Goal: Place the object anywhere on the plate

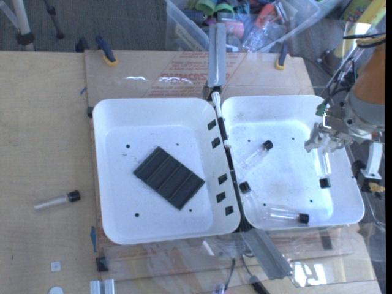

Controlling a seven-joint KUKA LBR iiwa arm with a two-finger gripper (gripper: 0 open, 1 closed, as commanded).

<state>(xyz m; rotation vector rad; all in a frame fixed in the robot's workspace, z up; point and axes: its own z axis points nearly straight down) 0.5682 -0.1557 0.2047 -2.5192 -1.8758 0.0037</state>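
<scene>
We've got the gripper (pixel 323 164) over the right bin's (pixel 343 216) right edge, fingers pinched on a clear black-capped tube (pixel 323 168) hanging cap-down, lifted for transfer to the dark ribbed plate (pixel 169 177) flat mid-left bin (pixel 110 225).

This looks like a robot lab: two white bins (pixel 104 164) on a wooden bench (pixel 37 133), and a tub of toys (pixel 245 8) far back.

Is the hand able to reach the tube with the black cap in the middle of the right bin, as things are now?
Probably yes. The hand is over the right bin, and the tube lies alone on the open floor, apart from the other tubes, with nothing over it.
</scene>
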